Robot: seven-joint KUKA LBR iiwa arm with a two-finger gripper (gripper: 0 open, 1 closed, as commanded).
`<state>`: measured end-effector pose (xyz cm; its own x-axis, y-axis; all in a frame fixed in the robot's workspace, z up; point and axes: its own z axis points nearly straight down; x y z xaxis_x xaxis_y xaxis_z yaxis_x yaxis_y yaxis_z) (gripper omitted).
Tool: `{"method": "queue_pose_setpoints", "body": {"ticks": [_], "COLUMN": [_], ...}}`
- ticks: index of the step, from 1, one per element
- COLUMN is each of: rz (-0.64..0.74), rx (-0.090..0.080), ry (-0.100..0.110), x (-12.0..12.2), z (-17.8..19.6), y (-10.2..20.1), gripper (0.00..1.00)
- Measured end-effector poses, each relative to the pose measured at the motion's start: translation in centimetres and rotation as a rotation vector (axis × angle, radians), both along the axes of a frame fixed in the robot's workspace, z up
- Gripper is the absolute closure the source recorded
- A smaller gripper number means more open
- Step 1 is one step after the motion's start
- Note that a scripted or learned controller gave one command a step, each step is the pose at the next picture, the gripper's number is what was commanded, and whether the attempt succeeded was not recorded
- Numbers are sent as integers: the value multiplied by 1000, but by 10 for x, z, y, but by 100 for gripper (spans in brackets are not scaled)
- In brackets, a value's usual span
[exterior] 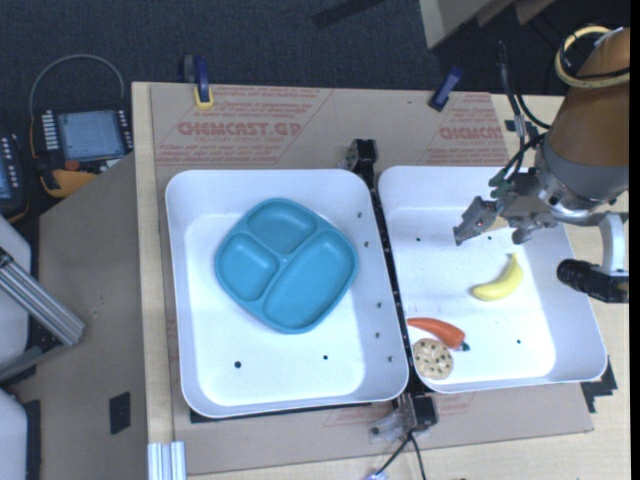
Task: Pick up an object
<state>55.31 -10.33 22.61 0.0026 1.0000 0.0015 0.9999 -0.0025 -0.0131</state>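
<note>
A yellow banana [499, 279] lies in the middle of the right bin [440, 193]. A red-orange chili pepper [437, 330] and a round cookie [432, 358] rest near that bin's front left corner. My gripper [497, 224] hangs over the right bin, just above and behind the banana, its two dark fingers spread apart with nothing between them. The grey arm with its orange band comes in from the upper right.
The left bin [195, 358] holds a blue divided plate [287, 264] at its centre. A black clamp [361, 155] sits between the bins at the back. A screen device [88, 134] stands off the bench at the left.
</note>
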Motion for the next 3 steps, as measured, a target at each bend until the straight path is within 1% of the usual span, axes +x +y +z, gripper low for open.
{"method": "queue_pose_setpoints", "body": {"ticks": [1, 2, 3], "rz": [2, 2, 2], "rx": [-1, 1, -1], "ry": [-12, -4, -10], "x": [2, 4, 6], "z": [6, -57, -116], "y": [0, 5, 11], "gripper": [0, 0, 0]}}
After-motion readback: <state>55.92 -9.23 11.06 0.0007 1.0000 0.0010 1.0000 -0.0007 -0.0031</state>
